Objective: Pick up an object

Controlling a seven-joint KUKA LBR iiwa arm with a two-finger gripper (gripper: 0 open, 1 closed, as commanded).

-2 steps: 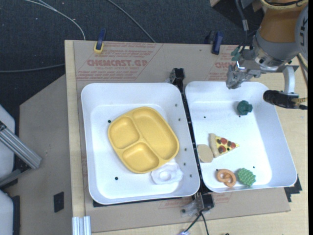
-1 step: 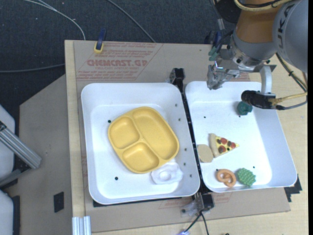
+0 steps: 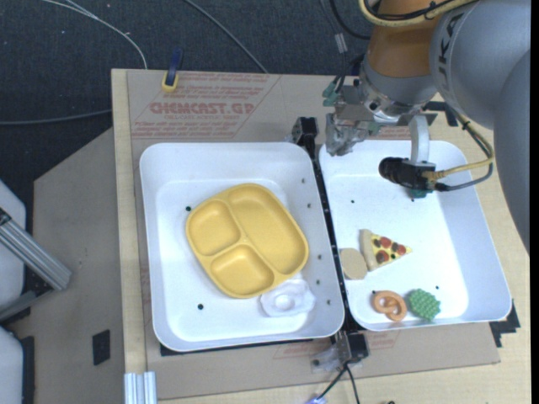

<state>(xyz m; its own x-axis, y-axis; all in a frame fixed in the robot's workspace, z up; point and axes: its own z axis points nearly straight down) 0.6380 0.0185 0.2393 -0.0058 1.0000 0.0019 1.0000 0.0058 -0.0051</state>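
Jaws (image 3: 344,141) high over right bin's (image 3: 472,225) top-left corner; open or closed, cannot tell. Pizza slice (image 3: 383,248) flat mid-bin, near pretzel (image 3: 389,304). Likely light, stiff, thin; best gripped across narrow edges.

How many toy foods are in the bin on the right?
4. A pizza slice sits mid-bin, a tan cookie-like piece touches its left side, a pretzel lies near the front edge, and a green broccoli-like piece is just right of it. The arm may hide more.
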